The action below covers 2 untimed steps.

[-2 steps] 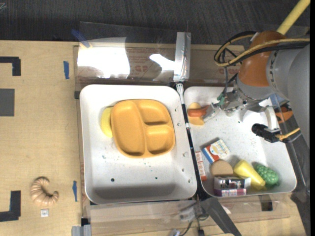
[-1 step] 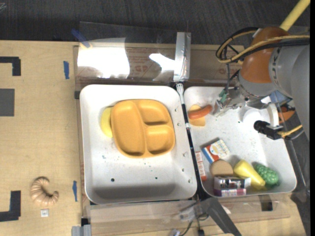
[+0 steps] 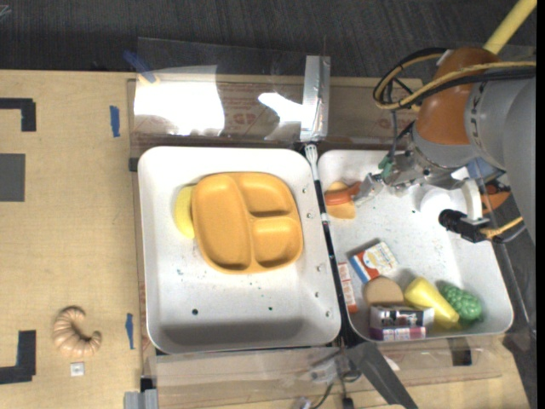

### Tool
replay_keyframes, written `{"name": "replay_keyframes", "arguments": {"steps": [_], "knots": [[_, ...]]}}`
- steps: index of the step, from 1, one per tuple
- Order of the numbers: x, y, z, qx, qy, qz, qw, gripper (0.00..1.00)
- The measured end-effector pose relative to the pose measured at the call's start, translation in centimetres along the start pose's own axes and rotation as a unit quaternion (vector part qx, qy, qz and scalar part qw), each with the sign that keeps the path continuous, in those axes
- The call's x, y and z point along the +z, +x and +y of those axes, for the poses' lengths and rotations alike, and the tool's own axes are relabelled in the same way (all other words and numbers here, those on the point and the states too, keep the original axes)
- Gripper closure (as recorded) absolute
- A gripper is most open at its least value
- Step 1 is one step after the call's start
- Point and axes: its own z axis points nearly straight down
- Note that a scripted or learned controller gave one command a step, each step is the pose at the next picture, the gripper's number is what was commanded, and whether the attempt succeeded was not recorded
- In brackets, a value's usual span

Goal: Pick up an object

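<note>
- The bench (image 3: 60,228) is pale wood and carries two white bins side by side, with a clear plastic sheet (image 3: 221,100) taped along its far edge.
- The left bin (image 3: 230,313) holds an orange tray (image 3: 247,220) with three compartments, lying in the bin's far half, toward the middle.
- A yellow disc (image 3: 182,210) pokes out from under the tray's left edge.
- The right bin (image 3: 477,271) touches the left bin along their shared wall.
- The arm (image 3: 477,113), grey with an orange band, comes in over the right bin's far right corner.
- The gripper (image 3: 373,184) points left over the far left part of the right bin, just beside an orange and red toy (image 3: 341,199) that lies against the shared wall. The toy is at the fingertips, but whether it sits between them, and how far they are spread, I cannot tell.
- A red, white and blue carton (image 3: 371,261) lies near the middle of the right bin.
- Along the near edge of that bin, crowded together: a brown round piece (image 3: 384,292), a yellow piece (image 3: 429,299), a green knobbly piece (image 3: 463,305) and a small packet (image 3: 398,319) with dark print.
- A tan curled toy (image 3: 77,331) rests on the bench by its near left corner, well apart from the bins.
</note>
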Motion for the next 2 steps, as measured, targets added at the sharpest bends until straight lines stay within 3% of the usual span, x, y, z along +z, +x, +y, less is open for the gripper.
{"name": "replay_keyframes", "arguments": {"steps": [1,2], "knots": [[1.3,-0.5,2.2,0.002,0.005,0.003,1.0000,0.00],[0.1,-0.5,2.2,0.000,0.005,0.001,1.0000,1.00]]}}
